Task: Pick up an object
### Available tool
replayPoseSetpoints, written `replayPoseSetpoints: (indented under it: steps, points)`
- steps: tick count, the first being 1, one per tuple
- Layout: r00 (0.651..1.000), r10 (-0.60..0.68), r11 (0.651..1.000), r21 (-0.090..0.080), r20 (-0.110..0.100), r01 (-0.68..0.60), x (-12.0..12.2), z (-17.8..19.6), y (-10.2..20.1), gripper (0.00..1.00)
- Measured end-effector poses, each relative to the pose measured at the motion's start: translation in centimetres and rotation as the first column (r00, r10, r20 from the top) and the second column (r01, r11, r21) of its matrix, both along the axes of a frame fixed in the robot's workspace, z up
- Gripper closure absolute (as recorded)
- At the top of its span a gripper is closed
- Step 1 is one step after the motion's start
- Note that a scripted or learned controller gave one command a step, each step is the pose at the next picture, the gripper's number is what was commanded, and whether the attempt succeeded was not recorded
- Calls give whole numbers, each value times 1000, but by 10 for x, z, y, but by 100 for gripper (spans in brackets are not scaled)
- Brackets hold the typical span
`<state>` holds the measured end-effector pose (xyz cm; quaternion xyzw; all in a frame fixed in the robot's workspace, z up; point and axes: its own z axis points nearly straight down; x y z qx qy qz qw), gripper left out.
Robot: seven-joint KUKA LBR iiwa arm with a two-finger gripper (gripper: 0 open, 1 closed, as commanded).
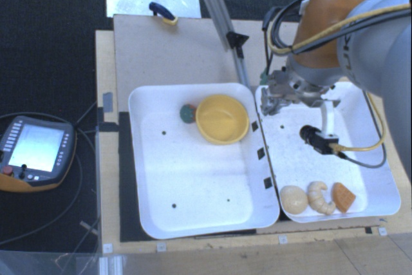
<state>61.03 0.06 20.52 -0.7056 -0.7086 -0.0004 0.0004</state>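
Two shallow white bins sit side by side on the bench. Over the right bin, at its upper left, hangs the gripper, pointing down; whether it's spread or closed can't be told. Left bin: a yellow bowl touching a small green ball. Lower right: a cream lump, a pale curled piece, an orange wedge.

Left bin has a bowl up near its back right corner, with a little ball touching its left side. Right bin has three food pieces lined up along the front edge, gripper over its back left corner.
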Motion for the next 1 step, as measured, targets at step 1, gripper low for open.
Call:
replayPoseSetpoints:
  steps: [1]
  points:
    - [1000, 1, 1000, 0, 0, -1, -28, 0, 52, 100]
